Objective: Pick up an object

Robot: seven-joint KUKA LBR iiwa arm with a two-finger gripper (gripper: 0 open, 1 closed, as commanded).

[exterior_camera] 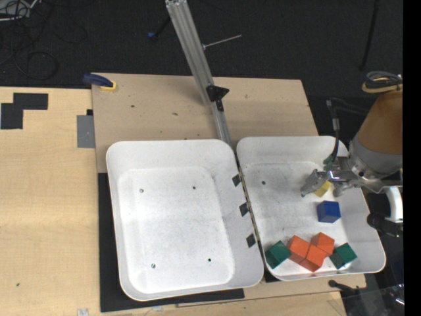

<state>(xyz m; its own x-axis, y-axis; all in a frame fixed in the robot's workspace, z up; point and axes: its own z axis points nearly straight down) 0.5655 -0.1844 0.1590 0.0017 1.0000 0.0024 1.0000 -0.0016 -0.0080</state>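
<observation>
Yellow block (321, 189) lies between the hand's (318, 185) fingers

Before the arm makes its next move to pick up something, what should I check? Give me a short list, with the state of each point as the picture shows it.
1. Hand is over the right bin: ok.
2. Yellow block is at the hand, touching or just under it: ok.
3. Yellow block is held between the fingers: cannot tell, the hand covers part of it.
4. Blue block is apart from the hand, nearer the camera: ok.
5. Orange blocks and green blocks lie packed together at the bin's near edge, away from the hand: ok.
6. A lift would be free of the bin wall: ok, the hand is well inside the rim.
</observation>
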